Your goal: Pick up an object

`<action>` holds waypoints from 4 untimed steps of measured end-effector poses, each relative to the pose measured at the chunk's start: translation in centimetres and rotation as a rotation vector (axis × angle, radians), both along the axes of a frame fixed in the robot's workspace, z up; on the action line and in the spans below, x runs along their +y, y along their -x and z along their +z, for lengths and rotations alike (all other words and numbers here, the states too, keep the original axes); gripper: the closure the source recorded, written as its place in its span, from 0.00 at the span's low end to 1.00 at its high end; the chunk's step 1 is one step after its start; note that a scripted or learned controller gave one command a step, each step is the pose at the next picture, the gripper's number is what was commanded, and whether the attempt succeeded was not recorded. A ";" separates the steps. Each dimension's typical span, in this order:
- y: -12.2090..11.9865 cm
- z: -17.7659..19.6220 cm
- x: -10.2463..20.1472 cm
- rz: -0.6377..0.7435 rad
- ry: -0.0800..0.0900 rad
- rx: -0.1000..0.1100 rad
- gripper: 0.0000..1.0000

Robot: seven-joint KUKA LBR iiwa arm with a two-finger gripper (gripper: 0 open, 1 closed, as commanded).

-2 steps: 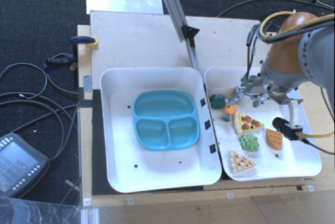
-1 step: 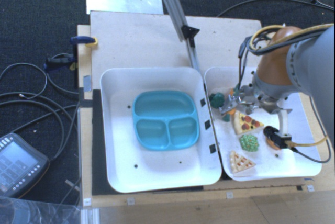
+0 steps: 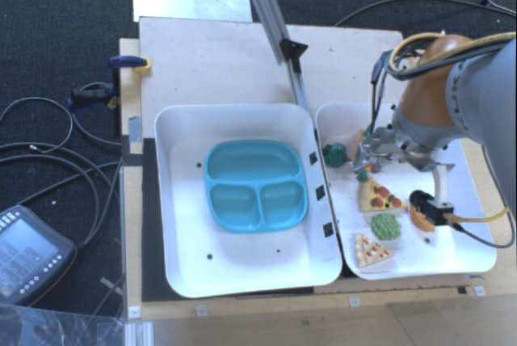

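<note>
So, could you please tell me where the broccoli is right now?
The broccoli lies in the right bin, toward its front, between two pizza slices: one just behind it and one just in front.

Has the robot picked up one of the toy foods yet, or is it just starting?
Nothing looks picked up yet. The claw is down in the right bin, near the dark green toy and just above the pizza slice. I cannot tell if it grips anything. The broccoli and the second pizza slice lie on the bin floor, and the blue tray sits in the left bin. Grabbing and lifting are left.
</note>
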State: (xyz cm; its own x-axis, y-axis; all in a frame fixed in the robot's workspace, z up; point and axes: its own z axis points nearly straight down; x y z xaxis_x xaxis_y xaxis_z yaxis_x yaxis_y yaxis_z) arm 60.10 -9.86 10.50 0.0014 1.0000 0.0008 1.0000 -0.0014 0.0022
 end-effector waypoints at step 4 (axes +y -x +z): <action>-0.3 18.7 -0.8 0.008 0.002 -0.003 1.00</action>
